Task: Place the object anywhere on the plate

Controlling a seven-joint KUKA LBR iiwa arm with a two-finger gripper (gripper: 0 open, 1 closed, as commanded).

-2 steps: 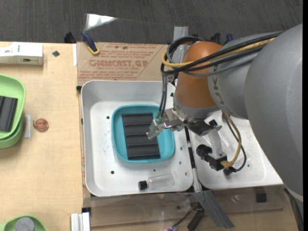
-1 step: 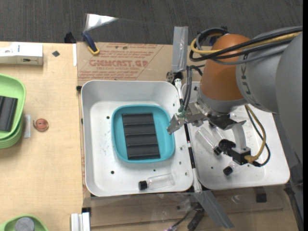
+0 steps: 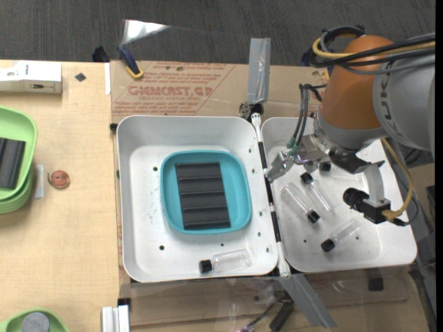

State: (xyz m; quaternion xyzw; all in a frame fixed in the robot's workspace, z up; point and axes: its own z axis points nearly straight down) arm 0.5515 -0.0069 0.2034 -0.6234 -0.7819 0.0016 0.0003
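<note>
Vials: one (image 3: 226, 261) lies at about 6 o'clock in the left bin (image 3: 131, 206), just below the teal plate (image 3: 239, 185), black cap toward 9. Three more (image 3: 304, 203) are loose in the right bin (image 3: 387, 251). Plate has a ribbed black insert (image 3: 202, 194). The gripper (image 3: 291, 159) hangs at the right bin's 10 o'clock corner; can't tell how the jaws stand, too much arm (image 3: 360, 88) above them.

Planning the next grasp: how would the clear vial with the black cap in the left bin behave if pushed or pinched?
The vial lies on its side on the left bin's floor below the teal plate, so a push would probably roll it. Its smooth, clear, round body looks slippery and light, and may squirt from a pinch.
</note>
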